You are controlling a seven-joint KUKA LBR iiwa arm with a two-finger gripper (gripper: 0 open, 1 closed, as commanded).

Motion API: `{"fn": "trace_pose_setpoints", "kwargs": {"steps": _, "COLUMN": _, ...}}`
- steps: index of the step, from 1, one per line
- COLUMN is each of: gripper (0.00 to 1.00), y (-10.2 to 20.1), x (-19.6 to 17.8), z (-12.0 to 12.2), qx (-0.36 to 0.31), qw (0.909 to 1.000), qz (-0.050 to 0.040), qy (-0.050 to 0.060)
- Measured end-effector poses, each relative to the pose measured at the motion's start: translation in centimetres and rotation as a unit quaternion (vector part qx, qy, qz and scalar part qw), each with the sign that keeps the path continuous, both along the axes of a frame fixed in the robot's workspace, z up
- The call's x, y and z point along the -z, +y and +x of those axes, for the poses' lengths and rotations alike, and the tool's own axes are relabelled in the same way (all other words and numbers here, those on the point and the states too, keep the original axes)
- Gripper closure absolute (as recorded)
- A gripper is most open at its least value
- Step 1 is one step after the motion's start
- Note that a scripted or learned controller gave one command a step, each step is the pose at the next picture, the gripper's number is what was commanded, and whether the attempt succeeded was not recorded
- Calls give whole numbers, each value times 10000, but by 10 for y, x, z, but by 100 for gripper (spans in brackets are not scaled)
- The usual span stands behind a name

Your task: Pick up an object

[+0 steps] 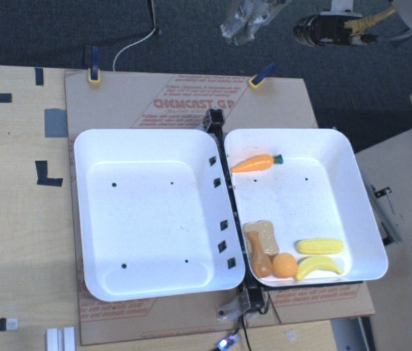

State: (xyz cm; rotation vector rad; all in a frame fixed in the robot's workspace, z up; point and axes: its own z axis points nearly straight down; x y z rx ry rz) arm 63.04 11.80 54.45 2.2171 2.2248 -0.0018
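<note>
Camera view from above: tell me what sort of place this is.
Probably a robotics lab's pick-and-place test bench. Two shallow white plastic bins sit side by side on a clamped cardboard sheet, toy food like an orange plastic carrot lies in one, and a robot gripper hangs above.

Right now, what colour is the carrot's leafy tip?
Green, on the orange carrot in the right bin; camera view.
</note>
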Motion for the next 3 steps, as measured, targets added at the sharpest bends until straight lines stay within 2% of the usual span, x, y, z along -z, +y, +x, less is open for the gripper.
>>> {"fn": "trace_pose_setpoints", "kwargs": {"steps": 1, "gripper": 100, "y": 104, "x": 12, "z": 38, "qx": -30, "qw": 10000, "qz": 14, "qy": -2}}
{"fn": "trace_pose_setpoints", "kwargs": {"steps": 3, "gripper": 100, "y": 99, "x": -9, "z": 37, "qx": -15, "qw": 10000, "qz": -7, "qy": 6}}
